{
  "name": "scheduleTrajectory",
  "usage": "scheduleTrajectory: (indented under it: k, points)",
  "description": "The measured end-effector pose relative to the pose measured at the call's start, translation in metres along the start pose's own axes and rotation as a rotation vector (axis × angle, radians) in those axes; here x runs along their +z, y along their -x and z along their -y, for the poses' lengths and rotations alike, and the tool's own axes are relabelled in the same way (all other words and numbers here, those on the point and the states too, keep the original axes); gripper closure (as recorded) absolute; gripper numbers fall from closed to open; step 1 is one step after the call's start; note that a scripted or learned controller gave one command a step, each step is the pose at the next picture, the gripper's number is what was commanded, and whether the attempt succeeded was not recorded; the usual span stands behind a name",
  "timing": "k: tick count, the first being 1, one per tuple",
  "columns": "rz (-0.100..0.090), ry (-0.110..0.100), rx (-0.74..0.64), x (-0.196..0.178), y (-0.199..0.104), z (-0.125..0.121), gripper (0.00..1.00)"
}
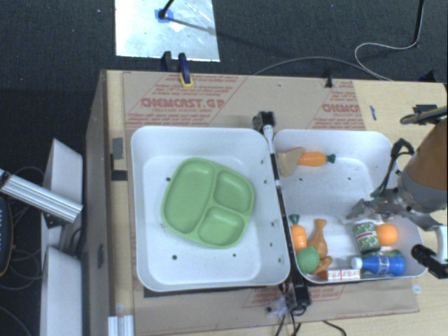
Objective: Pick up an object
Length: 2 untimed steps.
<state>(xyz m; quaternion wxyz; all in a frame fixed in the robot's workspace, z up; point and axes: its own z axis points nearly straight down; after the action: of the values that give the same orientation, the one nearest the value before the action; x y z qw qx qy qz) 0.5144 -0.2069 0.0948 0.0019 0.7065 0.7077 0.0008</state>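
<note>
Several small toys crowd the right white bin at five o'clock. The gripper hovers over the striped green can; grip state unclear. Descend squarely, avoiding the orange ball.

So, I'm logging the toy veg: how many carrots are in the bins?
2, both in the right bin: one carrot near its far wall, another carrot by the left wall. The arm may hide more.

Dark carpet surrounds the cardboard-topped bench, with a shiny metal sheet lying beyond it.
</note>
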Motion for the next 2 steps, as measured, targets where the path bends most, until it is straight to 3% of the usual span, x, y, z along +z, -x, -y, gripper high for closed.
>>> scheduleTrajectory:
  k: [1, 2]
  points:
    - [0.001, 0.003, -0.001, -0.0105, 0.0002, -0.0009, 1.0]
    - [0.0, 0.002, -0.001, -0.0104, 0.0002, -0.0009, 0.0]
